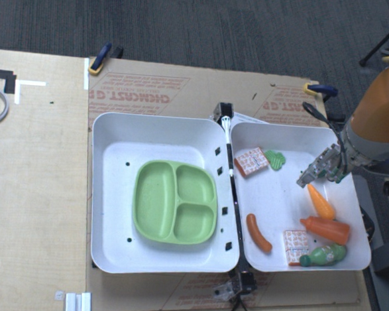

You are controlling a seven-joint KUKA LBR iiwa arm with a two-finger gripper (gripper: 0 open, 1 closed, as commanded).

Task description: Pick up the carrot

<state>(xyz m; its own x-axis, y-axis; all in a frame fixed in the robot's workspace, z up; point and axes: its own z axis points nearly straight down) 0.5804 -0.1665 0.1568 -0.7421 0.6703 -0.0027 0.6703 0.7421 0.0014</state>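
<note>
The carrot (321, 201) is a short orange cone lying at a slant on the right side of the right bin (281, 194). My gripper (315, 174) hangs just above and to the upper left of the carrot's top end, close to it; whether they touch is unclear. The grey wrist and orange band of the arm (380, 108) reach in from the right, over the bin's right wall.
An orange-red bottle-like item (327, 228) lies directly below the carrot, with a green bottle (323, 255) and a small carton (296, 245) under it. A sausage (259, 232), another carton (250, 161) and a green leafy piece (275, 159) lie further left. The left bin holds a green divided plate (176, 202).
</note>
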